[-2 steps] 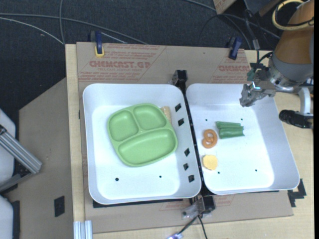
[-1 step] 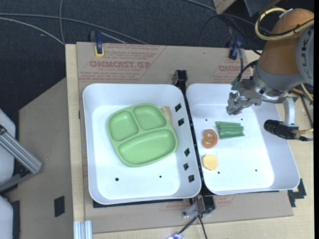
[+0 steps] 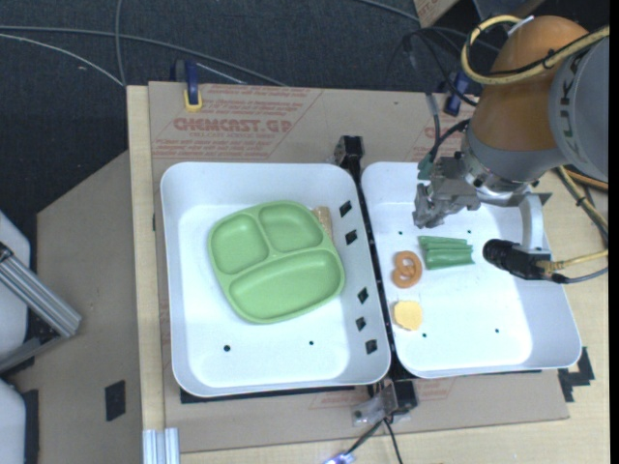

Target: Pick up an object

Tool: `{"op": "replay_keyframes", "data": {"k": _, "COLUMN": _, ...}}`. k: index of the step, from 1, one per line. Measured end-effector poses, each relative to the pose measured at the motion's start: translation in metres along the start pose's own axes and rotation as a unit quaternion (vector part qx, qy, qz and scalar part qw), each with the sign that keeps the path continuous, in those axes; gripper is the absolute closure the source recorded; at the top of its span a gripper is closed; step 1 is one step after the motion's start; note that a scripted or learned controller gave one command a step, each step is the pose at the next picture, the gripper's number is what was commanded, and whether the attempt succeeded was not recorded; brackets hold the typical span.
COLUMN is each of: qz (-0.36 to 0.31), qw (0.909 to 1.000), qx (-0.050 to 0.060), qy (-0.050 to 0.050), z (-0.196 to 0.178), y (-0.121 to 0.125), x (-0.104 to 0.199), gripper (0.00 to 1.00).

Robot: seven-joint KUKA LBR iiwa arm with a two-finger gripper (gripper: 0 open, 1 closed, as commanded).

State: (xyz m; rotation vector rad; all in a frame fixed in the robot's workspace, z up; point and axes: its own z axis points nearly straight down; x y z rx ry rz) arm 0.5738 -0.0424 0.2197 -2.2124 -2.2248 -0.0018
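In the right bin (image 3: 513, 341) lie a green ridged piece (image 3: 446, 252), an orange pretzel-shaped ring (image 3: 407, 270) and a small yellow chip (image 3: 408, 315). My gripper (image 3: 432, 213) hangs over the bin's upper left part, just above and left of the green piece. Nothing shows between its fingers. The left bin (image 3: 193, 288) holds a green divided plate (image 3: 278, 260), with a small tan piece (image 3: 322, 218) at the plate's upper right rim.
The arm's orange and grey body (image 3: 527, 95) covers the right bin's far corner. Black clips (image 3: 350, 222) run along the wall between the bins. Cardboard (image 3: 242, 119) lies under both bins, with a blue clamp (image 3: 192, 83) at its far left.
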Motion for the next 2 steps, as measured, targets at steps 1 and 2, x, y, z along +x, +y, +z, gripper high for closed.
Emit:
{"op": "replay_keyframes", "data": {"k": 1, "qz": 0.001, "qw": 1.0, "qx": 0.001, "qy": 0.0, "z": 0.004, "y": -0.019, "x": 0.043, "gripper": 1.0}}
{"op": "replay_keyframes", "data": {"k": 2, "qz": 0.0, "qw": 1.0, "qx": 0.001, "qy": 0.0, "z": 0.004, "y": -0.027, "x": 0.101, "gripper": 1.0}}
